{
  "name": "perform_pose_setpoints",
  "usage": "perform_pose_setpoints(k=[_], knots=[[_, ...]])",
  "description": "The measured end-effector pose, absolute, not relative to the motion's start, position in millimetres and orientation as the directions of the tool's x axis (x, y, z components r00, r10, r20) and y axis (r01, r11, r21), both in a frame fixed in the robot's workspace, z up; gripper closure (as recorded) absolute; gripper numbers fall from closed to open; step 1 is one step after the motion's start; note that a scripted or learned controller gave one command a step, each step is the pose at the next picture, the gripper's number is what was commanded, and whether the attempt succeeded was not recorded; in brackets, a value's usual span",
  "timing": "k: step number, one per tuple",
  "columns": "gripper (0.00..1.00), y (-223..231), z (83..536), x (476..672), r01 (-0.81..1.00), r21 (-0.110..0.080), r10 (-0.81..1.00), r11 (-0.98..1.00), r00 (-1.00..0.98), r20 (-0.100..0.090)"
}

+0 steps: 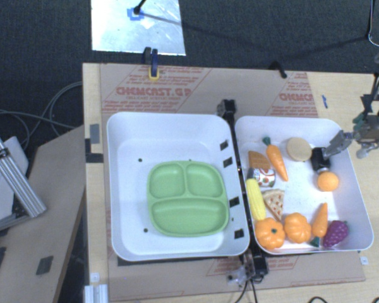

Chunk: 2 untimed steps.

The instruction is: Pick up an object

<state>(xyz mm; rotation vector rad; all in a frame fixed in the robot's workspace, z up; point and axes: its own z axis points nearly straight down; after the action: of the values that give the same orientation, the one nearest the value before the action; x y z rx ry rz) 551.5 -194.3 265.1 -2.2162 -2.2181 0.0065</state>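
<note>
Cardboard sheet (196, 90) under left bin (123, 169), right bin (355, 201) | far: shiny plate (136, 17) on dark carpet (38, 43) | gripper (360, 137) at right bin's far rim — you can't tell its grip

High overhead slant — whole bench (378, 194)

Two carrots (276, 160) (319, 218), two pumpkins (270, 232) (297, 227), one corn (255, 198), one orange (328, 181)
</note>
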Motion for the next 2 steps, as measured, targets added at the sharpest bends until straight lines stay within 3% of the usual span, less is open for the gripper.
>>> perform_pose_setpoints(k=[1,2], knots=[[0.00,-193.9,270.1,553.5,1.000,0.002,1.000,0.003,-0.003,-0.001],[0.00,-194.9,208.0,557.3,1.000,-0.003,1.000,0.002,-0.002,0.001]])
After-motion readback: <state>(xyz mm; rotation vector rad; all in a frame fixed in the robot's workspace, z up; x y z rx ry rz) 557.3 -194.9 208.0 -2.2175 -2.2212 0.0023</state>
